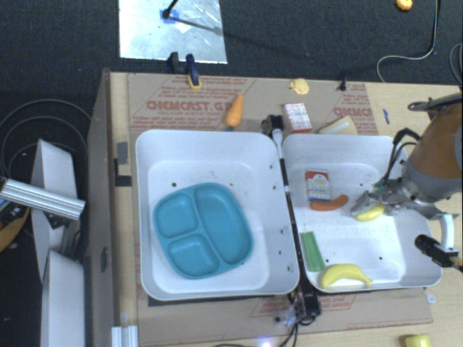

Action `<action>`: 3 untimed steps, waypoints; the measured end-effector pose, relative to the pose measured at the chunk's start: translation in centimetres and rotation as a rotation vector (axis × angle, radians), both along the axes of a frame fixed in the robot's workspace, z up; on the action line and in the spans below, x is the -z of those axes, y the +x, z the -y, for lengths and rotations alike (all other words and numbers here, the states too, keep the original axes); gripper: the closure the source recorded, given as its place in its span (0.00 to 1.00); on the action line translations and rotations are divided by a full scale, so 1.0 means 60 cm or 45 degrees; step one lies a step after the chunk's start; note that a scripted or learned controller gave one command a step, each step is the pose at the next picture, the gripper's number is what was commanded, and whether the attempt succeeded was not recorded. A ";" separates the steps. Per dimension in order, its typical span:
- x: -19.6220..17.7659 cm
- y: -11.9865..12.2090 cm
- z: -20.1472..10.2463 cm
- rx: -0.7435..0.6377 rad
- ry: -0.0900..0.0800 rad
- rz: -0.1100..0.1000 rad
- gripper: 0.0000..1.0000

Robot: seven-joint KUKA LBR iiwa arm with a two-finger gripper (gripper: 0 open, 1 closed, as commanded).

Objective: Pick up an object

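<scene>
Bins sit side by side on the table: the left white bin [148, 165] carries a blue three-compartment plastic tray [202, 230], the right white bin [405, 266] several small items. The gripper [370, 207] is down in the right bin, its jaws pinching a small yellow banana-shaped piece [370, 213]. Just left lies an orange sausage-shaped toy [328, 204] below a small red-and-white carton [317, 184]. A green flat stick [312, 251] and a larger yellow banana [345, 274] lie near the front rim.

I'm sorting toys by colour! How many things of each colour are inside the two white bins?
Blue: 1, the divided plate
Yellow: 2, a banana and a smaller yellow piece
Green: 1, the flat bar
Orange-red: 1, the sausage
White and red: 1, the small packet
Total: 6
</scene>
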State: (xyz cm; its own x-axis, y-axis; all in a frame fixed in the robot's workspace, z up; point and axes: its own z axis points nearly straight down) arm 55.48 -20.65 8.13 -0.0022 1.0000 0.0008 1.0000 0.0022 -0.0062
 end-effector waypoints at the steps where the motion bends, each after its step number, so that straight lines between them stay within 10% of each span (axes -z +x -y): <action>1: -0.032 0.004 0.000 -0.001 -0.003 0.014 1.00; 2: -0.009 0.094 -0.160 -0.014 -0.003 0.019 1.00; 3: -0.181 0.030 -0.264 -0.010 0.002 0.016 1.00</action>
